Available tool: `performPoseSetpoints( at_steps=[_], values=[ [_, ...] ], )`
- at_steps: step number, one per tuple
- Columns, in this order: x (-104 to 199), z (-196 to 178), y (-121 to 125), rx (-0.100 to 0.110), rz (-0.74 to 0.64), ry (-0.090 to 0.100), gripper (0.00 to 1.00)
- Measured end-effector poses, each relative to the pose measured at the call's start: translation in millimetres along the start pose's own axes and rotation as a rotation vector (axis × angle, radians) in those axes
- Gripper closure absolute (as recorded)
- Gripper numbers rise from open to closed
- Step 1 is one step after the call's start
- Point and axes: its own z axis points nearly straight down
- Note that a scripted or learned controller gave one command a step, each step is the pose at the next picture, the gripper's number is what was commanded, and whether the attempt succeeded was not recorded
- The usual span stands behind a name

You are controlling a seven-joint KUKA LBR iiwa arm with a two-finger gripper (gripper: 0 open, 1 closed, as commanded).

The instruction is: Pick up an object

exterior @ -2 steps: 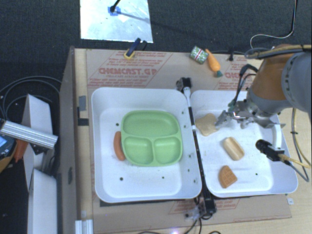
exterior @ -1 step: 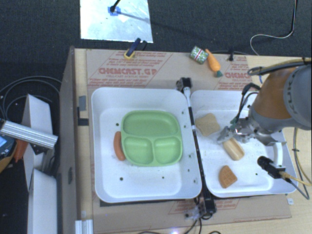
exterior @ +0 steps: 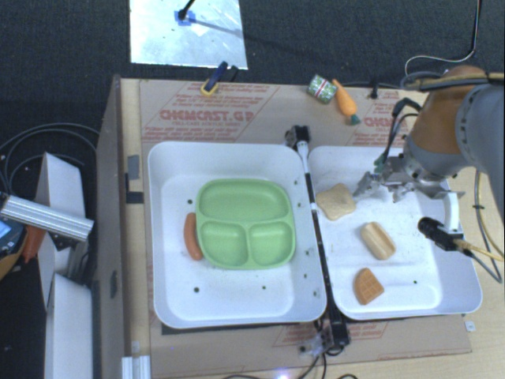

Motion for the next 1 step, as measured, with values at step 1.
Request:
performPoseSetpoints(
  at_steps=[1],
  values=[
    [-2.8,28.4,-52.4,0.005,0.003,0.001,0.00]
  ],
)
